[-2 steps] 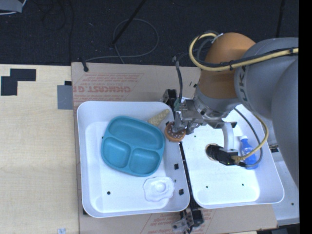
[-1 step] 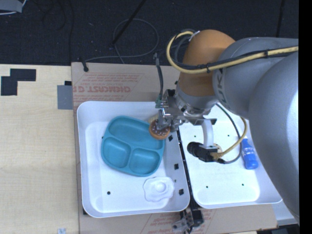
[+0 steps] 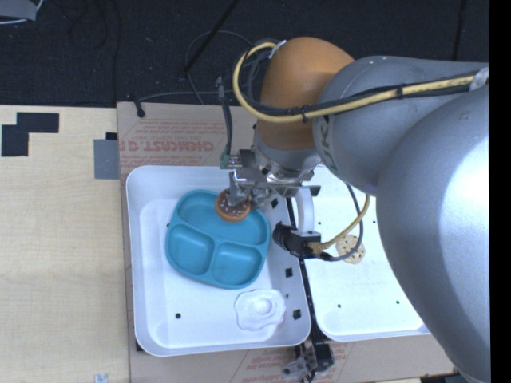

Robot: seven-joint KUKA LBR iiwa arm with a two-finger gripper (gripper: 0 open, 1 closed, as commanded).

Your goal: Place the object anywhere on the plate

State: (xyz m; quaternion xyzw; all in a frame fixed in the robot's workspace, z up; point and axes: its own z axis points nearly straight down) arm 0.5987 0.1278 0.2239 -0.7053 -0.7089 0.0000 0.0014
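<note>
Blue divided plate (image 3: 215,246) sits in the left bin (image 3: 152,309), mid-frame. Brown donut-like object (image 3: 233,208) is on the plate's upper right rim area, w/ my claw (image 3: 237,191) right above it, touching or nearly so; can't tell if it's spread or pinching. White lump (image 3: 259,308) lies lower in the same bin. Pale cookie-ish piece (image 3: 350,249) is in the right bin (image 3: 375,309), beside the arm.
</note>
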